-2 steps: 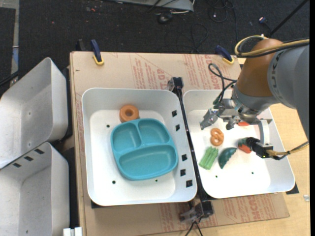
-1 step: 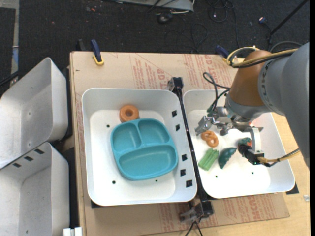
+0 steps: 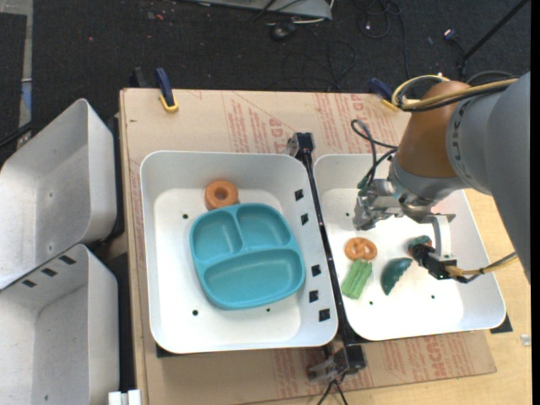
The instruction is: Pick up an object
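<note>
Teal tray [image 3: 246, 256], orange doughnut [image 3: 222, 195], green toy [image 3: 357, 278], white bins [image 3: 160, 251]

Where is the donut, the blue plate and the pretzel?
Donut [image 3: 221, 194], camera view: on its orange ring, left bin.
Blue plate [image 3: 246, 257], camera view: on its big lower compartment.
Pretzel [image 3: 360, 249], camera view: on its twisted middle, right bin.

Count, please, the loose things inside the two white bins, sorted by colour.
Orange: 2, a ring and a pretzel-like piece
Green: 1, a ridged piece
Teal: 2, a divided tray and a small curved piece
Total: 5
</note>
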Available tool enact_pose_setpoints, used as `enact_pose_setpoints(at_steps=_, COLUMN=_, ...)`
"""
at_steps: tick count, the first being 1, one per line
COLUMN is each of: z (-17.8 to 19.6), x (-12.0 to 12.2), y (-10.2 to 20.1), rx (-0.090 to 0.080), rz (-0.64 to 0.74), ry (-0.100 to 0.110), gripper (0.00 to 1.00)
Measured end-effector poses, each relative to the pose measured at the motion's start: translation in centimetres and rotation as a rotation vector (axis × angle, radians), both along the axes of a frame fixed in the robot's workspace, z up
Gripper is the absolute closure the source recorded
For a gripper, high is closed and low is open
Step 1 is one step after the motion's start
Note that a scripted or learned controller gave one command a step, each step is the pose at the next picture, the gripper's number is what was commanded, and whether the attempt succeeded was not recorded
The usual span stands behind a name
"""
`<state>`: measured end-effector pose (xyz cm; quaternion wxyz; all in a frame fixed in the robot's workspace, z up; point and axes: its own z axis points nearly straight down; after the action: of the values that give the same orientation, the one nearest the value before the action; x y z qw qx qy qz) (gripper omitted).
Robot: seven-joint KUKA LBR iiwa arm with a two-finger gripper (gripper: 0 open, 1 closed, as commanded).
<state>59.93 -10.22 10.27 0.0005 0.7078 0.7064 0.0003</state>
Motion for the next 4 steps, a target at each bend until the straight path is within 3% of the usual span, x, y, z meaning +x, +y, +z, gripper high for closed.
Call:
enact_pose_setpoints(at_steps=3, z=15.7, x=0.5, y=1.5, rx=-0.001, rz=0.006, ry=-0.004, gripper=1.00)
enact_pose_setpoints(at_steps=4, z=14.9, x=1.6, y=7.4, rx=0.002, rz=0.010, ry=0.000, gripper=1.00)
